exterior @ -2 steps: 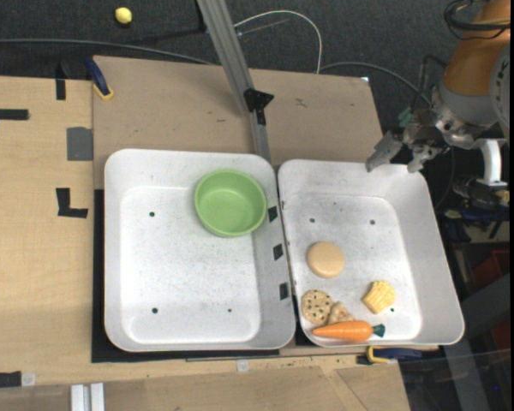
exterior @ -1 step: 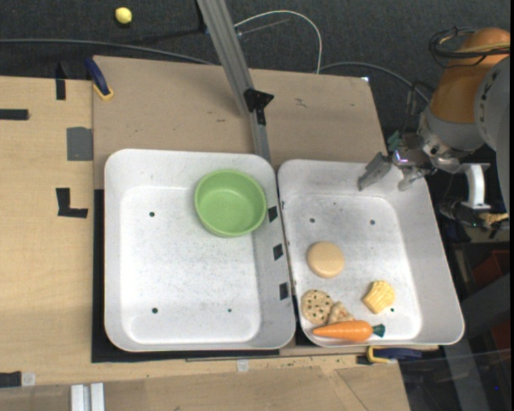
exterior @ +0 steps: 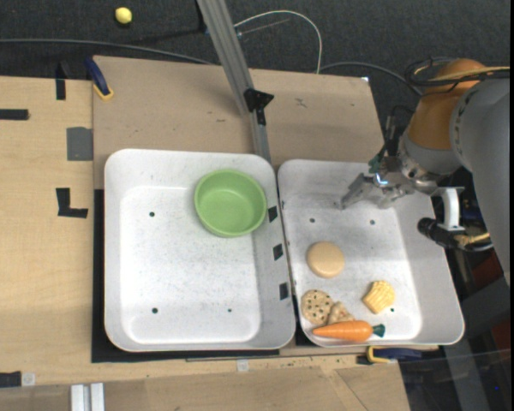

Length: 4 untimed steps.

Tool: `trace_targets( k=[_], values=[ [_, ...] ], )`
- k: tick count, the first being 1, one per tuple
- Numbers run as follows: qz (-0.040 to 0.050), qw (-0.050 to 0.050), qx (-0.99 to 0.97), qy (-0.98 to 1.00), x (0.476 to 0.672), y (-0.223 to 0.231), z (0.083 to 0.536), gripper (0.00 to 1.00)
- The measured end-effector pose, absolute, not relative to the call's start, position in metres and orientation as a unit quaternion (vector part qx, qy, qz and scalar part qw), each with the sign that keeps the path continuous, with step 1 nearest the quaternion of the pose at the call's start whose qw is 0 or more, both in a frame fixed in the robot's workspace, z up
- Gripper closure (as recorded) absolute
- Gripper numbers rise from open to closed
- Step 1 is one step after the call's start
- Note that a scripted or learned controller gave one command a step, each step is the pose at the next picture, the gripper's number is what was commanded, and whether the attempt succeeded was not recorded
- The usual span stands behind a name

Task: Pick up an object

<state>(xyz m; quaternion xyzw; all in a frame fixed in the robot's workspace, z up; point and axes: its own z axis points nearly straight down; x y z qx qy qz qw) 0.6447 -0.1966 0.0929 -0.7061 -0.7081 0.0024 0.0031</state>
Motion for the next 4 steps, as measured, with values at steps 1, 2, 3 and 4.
trace_targets(
  k=[1,2,3,4],
  values=[
    [0.0009,0.000,-0.706,-0.709,0.647,-0.196,0.108,1.00],
    [-0.0007,-0.002,-0.707,-0.708,0.648,-0.199,0.150,1.00],
    [-0.0011,-0.002,-0.707,-0.708,0.649,-0.199,0.204,1.00],
    [-0.0008,0.001,-0.705,-0.709,0.631,-0.150,0.216,1.00]
  ],
)
